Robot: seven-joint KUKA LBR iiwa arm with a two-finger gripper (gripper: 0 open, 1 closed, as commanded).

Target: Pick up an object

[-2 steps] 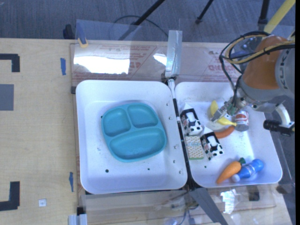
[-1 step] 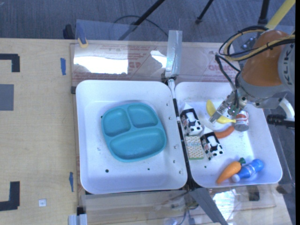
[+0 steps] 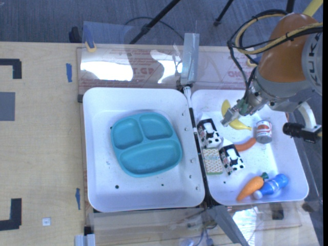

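Observation:
The right bin (image 3: pixel 300 174) holds several small items. A yellow banana (image 3: pixel 240 124) lies near its back, and my gripper (image 3: pixel 229 118) hangs right over the banana's left part, hiding some of it. To the right of the banana stands a small red and silver can (image 3: pixel 263 131). An orange chili-shaped toy (image 3: pixel 245 144) lies just in front of the can. Two black and white cow toys (image 3: pixel 208 132) (image 3: pixel 232 158) sit by the bin's left wall. A carrot (image 3: pixel 250 187) and a blue bottle (image 3: pixel 273 184) lie at the front.
The left bin (image 3: pixel 95 152) holds a blue divided plate (image 3: pixel 146 142). A patterned flat card (image 3: pixel 212 161) lies between the two cows. The grey divider (image 3: pixel 196 137) separates the bins. The arm's orange band (image 3: pixel 287 50) rises over the right bin's back right corner.

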